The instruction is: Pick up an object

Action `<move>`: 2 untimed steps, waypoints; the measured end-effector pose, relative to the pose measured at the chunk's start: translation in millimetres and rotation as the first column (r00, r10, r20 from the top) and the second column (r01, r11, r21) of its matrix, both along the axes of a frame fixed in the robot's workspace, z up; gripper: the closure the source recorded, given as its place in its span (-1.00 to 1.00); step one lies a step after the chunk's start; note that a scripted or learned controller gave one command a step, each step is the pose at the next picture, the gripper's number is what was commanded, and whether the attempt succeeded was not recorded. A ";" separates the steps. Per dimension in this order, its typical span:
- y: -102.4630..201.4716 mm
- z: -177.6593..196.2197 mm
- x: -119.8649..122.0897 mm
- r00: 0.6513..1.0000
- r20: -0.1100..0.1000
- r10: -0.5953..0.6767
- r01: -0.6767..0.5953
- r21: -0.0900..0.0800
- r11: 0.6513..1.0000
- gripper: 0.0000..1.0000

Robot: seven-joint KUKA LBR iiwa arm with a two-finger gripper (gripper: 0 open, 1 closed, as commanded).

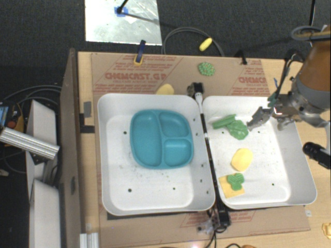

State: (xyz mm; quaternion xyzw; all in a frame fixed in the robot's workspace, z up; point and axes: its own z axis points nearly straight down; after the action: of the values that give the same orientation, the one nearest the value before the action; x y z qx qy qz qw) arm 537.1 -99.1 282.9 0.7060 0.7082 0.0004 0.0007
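Hovering over the right bin (302, 190), gripper (257, 119) reaching in low and at a slant. Open or closed? Can't tell from up here, too small and blurred. Nothing visibly held.

Just left of the gripper, almost at its tip: the green piece (231, 126), the closest candidate. Below and a little left: the yellow lump (242, 159). Farther below again: a yellow block (226, 189) with a small green bit (236, 179) on top. Far off to the left: the blue tray (161, 138), out of play.

Risks from here: could close beside the green piece instead of around it and just nudge it farther left. Looks irregular, so may squirt out on the lift. Might also drop onto bare floor between green and yellow and come up with nothing.
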 end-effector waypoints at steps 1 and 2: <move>4.2 -142.2 7.6 1.000 -0.011 -0.001 0.001 0.002 1.000 -1.00; -26.1 -201.7 -9.6 1.000 -0.004 -0.005 0.005 0.000 1.000 -1.00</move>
State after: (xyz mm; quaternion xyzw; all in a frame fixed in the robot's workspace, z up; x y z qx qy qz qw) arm 527.5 -125.2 81.2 0.7077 0.7065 -0.0011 -0.0010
